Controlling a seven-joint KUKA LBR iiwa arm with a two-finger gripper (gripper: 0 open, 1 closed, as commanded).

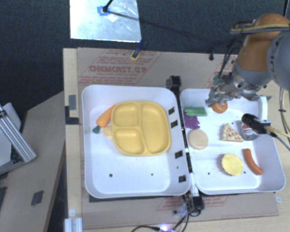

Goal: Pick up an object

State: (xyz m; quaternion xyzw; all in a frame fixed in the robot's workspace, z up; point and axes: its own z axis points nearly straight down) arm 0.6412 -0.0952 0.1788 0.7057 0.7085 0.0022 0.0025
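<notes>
My gripper [215,100] hangs over the back of the right bin [273,153], reaching in from the right. Directly beneath its tip, touching or nearly touching, lies a small orange-red round piece [221,108]. Whether that piece sits between the fingers is not visible. Also in this bin are a green piece [195,111], a purple piece [191,122], a beige disc [198,139], a pizza slice [230,133], a yellow ridged round [231,164] and a red sausage [252,161].
The left bin [89,149] holds a yellow divided plate [137,128] with a carrot [105,116] against its left edge. A black-clipped divider [181,129] separates the bins. A shiny sheet [105,13] lies behind the bench.
</notes>
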